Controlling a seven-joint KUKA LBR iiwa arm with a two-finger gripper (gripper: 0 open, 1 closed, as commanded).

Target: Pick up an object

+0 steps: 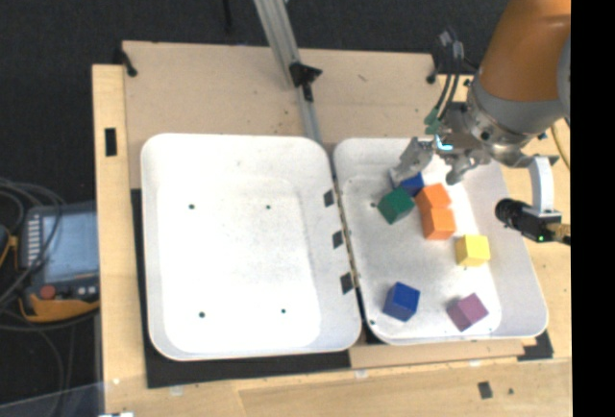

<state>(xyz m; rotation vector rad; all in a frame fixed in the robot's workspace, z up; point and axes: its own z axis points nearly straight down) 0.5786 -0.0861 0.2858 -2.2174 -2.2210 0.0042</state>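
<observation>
White plastic dominates the bench: two shallow bins sit side by side on a pale wooden tabletop [106,242], with a sheet of brown board [221,88] under their far edges. We're looking down at a slant, and the left bin [183,160] shows a bare speckled floor with a few dark dots. The right bin [514,309] is where the action is.

Over its far end hangs the arm [524,40], grey with that big orange band, reaching in from the right. The gripper [434,163] sits low over a cluster of blocks, its two fingers spread apart, one to each side, and nothing visibly clamped between them. Just under the tips there's a small blue block [411,183], partly hidden, touching or very nearly touching a green block [395,206]. Right beside those, an orange block [437,210] stands longer than the rest.

Further toward the near side, a yellow block [471,250] lies on its own, then a second blue cube [402,301] and a purple block [468,310] near the bin's front rim, well apart from the gripper.

Around the bench, dark carpeted floor. A slanted metal rail [274,16] runs down toward the gap between the bins. At far left, a handheld control pendant [58,257] with cables lies on the floor.
</observation>
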